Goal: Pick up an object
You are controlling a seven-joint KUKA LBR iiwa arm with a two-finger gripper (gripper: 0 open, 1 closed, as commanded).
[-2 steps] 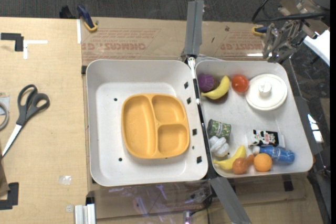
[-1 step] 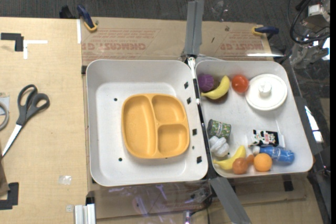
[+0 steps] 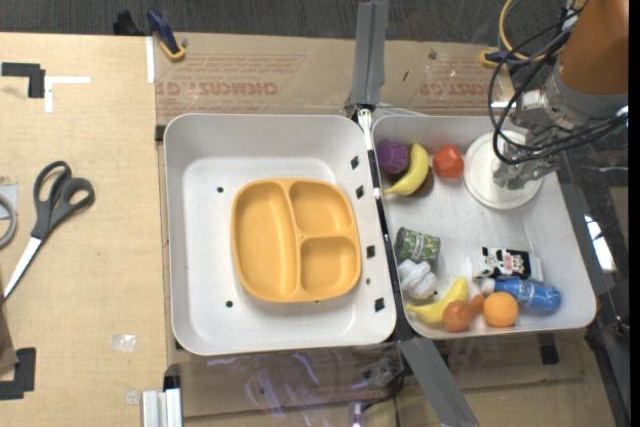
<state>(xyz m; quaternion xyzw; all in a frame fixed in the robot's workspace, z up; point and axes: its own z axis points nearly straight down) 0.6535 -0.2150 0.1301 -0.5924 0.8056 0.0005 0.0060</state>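
The right bin point(image 3: 570, 215) holds many small items. At its back lie a purple fruit point(image 3: 392, 156), a banana point(image 3: 411, 173) and a red tomato point(image 3: 449, 161). A white round dish point(image 3: 487, 187) sits at the back right. My gripper point(image 3: 516, 173) hangs low over that dish, at the end of the grey arm with the orange band point(image 3: 598, 35). Toward the front are a green can point(image 3: 417, 244), a white object point(image 3: 417, 278), a second banana point(image 3: 438, 304), an orange point(image 3: 500, 309), a blue bottle point(image 3: 532, 294) and a black-and-white carton point(image 3: 505, 263).
The left bin point(image 3: 190, 215) holds a yellow divided plate point(image 3: 297, 240). Scissors point(image 3: 48, 205) lie on the bench at the far left. A grey bar point(image 3: 368, 55) runs back from between the two bins. Cables point(image 3: 530, 15) loop above the arm's wrist.
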